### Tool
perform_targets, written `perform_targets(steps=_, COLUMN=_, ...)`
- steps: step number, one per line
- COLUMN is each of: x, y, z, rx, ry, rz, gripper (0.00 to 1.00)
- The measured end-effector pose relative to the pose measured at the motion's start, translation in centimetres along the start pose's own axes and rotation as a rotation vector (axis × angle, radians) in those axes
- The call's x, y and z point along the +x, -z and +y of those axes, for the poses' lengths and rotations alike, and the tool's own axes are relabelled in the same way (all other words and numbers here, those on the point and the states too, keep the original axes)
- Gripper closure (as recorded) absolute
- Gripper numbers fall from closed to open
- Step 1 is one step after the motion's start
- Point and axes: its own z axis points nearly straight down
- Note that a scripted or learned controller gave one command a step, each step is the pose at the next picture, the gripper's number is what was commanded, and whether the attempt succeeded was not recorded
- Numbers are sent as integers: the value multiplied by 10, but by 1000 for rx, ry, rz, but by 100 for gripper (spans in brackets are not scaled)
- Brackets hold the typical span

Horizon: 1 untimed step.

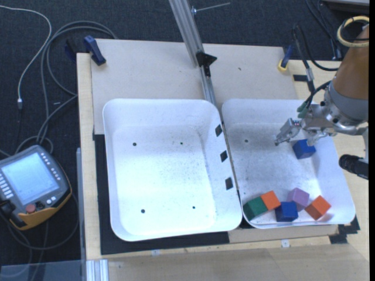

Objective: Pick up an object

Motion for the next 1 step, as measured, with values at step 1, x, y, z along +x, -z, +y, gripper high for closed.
perform_targets(steps=1, x=-78, y=34, z=28, rx=-6, ry=-4, rz=-7, gripper=0)
